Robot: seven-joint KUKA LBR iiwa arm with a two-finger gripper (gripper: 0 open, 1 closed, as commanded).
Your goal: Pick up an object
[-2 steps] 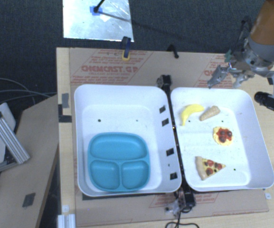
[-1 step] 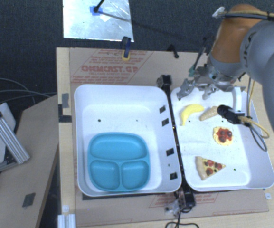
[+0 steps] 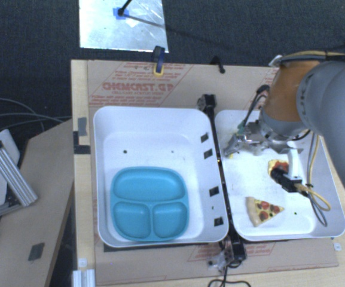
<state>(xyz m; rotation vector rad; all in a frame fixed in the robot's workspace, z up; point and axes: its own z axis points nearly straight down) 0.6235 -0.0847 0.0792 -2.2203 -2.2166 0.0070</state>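
Note:
In the right bin (image 3: 324, 220) a toy pizza slice (image 3: 262, 210) lies near the front. A small yellow and red thing (image 3: 276, 165) rests further back, partly covered by the robot's wrist parts. My gripper (image 3: 234, 144) hangs low over the back left part of the right bin, close to the divider between the bins. It is left of the yellow and red thing and well behind the pizza slice. I see nothing held in it.
The left bin (image 3: 130, 124) holds a blue divided tray (image 3: 150, 203) at its front. The grey arm (image 3: 327, 100) with its orange band covers the back right of the right bin. A cardboard sheet (image 3: 136, 82) lies under both bins.

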